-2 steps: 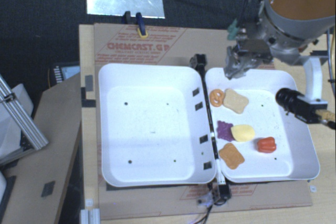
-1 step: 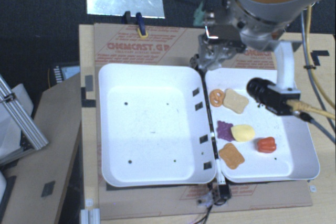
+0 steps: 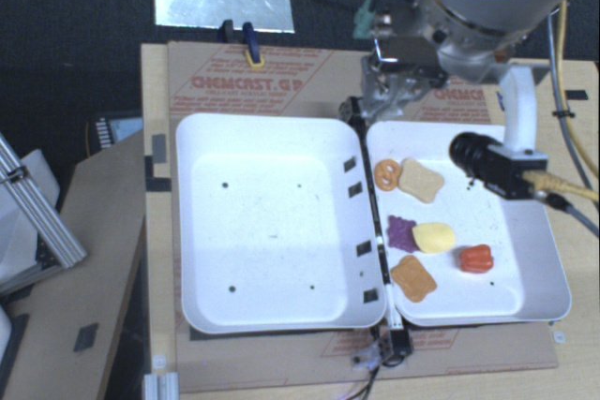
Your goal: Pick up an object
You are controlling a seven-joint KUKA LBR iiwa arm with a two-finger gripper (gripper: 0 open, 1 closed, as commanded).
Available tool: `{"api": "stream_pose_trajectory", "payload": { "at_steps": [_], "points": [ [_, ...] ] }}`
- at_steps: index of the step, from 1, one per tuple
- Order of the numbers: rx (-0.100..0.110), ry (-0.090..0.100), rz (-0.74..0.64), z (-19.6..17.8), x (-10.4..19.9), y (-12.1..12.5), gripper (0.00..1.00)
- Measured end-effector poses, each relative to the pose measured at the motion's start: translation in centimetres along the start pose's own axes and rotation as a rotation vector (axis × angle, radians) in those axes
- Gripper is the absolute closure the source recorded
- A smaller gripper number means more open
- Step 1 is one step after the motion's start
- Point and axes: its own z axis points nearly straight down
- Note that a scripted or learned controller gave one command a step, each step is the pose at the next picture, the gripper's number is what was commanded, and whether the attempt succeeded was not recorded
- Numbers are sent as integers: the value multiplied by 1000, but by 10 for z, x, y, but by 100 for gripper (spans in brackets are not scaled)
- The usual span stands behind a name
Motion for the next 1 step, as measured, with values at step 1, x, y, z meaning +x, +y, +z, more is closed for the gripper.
{"api": "stream_pose_trajectory", "payload": {
  "at_steps": [1],
  "points": [
    [3,1,-3,-4,76,-1,100]
  ]
}}
